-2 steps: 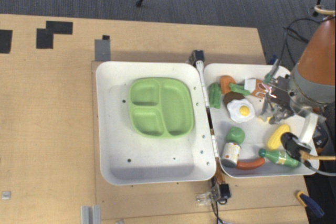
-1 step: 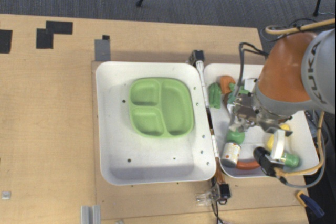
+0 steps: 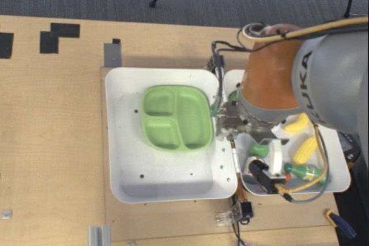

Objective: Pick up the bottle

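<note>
The bottle [image 3: 304, 172] is green and translucent, and it lies on its side near the front edge of the right bin [image 3: 340, 178]. The arm's orange-banded wrist [image 3: 271, 75] hangs over the right bin and covers most of it. Below the wrist, my gripper [image 3: 229, 122] sits low at the wall between the two bins, to the left of the bottle and well apart from it. The wrist hides much of the gripper from above.
A green divided plate [image 3: 176, 118] lies in the left bin [image 3: 124, 181]. In the right bin, two yellow corn-like pieces [image 3: 305, 148] lie just behind the bottle, and a small green item [image 3: 259, 151] lies left of them.
</note>
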